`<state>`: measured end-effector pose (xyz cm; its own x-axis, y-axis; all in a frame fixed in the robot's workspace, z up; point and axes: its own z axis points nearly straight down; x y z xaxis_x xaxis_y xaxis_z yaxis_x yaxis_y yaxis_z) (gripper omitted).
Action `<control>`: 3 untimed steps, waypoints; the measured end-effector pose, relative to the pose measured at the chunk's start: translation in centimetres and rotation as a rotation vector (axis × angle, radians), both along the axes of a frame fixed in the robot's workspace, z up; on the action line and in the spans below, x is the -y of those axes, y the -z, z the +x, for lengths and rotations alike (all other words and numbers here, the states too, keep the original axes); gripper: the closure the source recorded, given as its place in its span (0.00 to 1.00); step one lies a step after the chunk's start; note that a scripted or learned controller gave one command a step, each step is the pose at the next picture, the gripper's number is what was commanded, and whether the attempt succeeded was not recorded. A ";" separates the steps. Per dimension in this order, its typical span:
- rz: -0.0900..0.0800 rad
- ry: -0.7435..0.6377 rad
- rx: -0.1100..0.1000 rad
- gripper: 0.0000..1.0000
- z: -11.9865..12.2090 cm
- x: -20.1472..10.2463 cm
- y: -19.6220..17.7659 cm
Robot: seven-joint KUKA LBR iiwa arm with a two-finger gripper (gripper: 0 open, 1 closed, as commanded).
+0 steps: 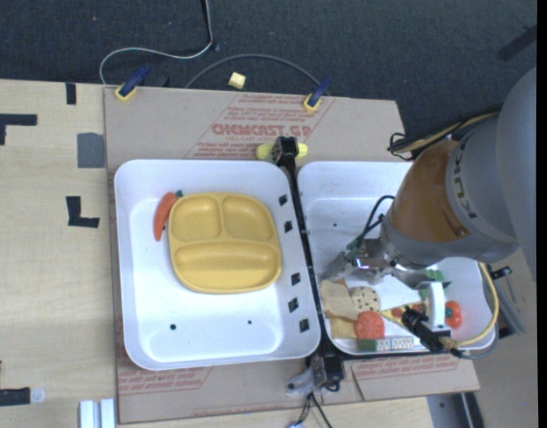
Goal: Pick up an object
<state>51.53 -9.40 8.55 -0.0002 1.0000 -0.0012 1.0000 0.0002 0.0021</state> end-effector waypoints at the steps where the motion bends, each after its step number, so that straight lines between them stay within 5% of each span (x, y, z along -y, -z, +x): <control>1: 0.002 0.000 -0.003 0.00 0.2 0.0 0.0; 3: -0.001 -0.001 0.004 0.00 -1.8 0.1 -0.1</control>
